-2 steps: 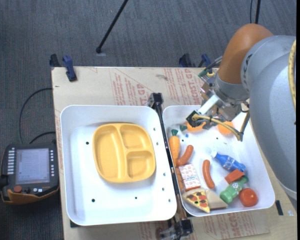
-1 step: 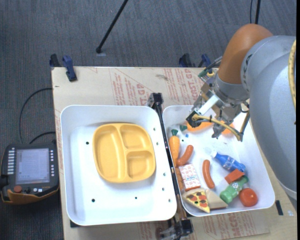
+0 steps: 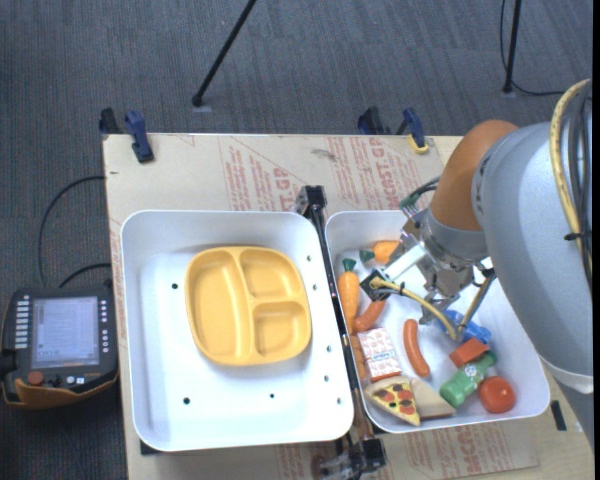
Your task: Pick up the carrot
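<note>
Now: carrot lying by the left wall of the right bin, gripper being held apart from it

The gripper [image 3: 442, 286] is being held low over the middle of the right bin [image 3: 533, 373], under the grey arm [image 3: 540, 218] and its orange band [image 3: 475, 168]. How wide the claw is standing cannot be told, because its tip is being hidden by the wrist.

The carrot [image 3: 349, 298] is being seen in the right bin, lying lengthwise close along the left wall, with its green top [image 3: 348, 265] pointing toward the far side. It is lying to the left of the gripper, apart from it and untouched. A reddish sausage [image 3: 371, 315] is lying tilted just beside the carrot on its right. An orange piece [image 3: 385, 251] is resting near the far wall.

Nearer the front of that bin, a small printed box [image 3: 379, 351] and a second sausage [image 3: 412, 346] are lying side by side. A pizza slice [image 3: 398, 400] is lying at the front wall. A green can [image 3: 465, 386], a red tomato [image 3: 497, 395] and an orange-red block [image 3: 470, 351] are being seen grouped in the front right corner. A blue piece [image 3: 477, 325] is being partly covered by the wrist.

A yellow divided plate [image 3: 220, 308] is sitting in the middle of the left bin [image 3: 145, 368]. A teach pendant [image 3: 60, 343] is lying on the floor left of the bench.
</note>
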